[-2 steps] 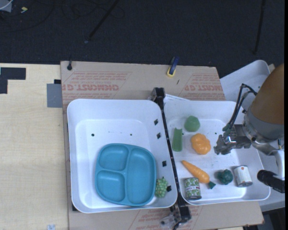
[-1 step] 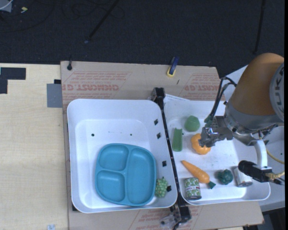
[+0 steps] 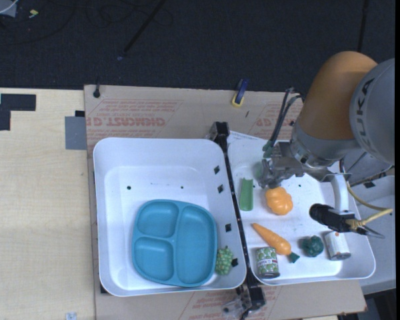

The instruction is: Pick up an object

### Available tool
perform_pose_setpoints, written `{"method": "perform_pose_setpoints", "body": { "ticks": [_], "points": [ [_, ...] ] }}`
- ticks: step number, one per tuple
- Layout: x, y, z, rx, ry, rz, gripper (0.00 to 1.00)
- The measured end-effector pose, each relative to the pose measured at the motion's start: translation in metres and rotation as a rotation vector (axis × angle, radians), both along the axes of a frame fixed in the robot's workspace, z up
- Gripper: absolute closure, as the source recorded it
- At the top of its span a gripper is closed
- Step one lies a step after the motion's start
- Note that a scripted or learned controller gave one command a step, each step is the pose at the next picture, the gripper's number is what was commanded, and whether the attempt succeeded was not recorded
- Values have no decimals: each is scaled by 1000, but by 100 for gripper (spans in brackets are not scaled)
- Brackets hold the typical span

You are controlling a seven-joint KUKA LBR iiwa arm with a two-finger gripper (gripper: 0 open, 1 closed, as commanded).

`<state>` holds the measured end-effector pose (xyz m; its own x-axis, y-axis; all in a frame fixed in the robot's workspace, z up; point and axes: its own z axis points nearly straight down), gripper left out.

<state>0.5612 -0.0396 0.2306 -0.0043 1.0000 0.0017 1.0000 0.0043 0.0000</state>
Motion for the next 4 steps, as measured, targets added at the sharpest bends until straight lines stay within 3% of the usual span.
{"method": "perform_pose_setpoints", "body": {
  "ticks": [1,2,3,4],
  "points": [
    [34,49,-11,0,1,0,100],
    [59,85,6,0,-1,-1,100],
    [55,75,-14,-3,5,-6,100],
    [61,71,1,-2,1,-3,100]
  ]
}}
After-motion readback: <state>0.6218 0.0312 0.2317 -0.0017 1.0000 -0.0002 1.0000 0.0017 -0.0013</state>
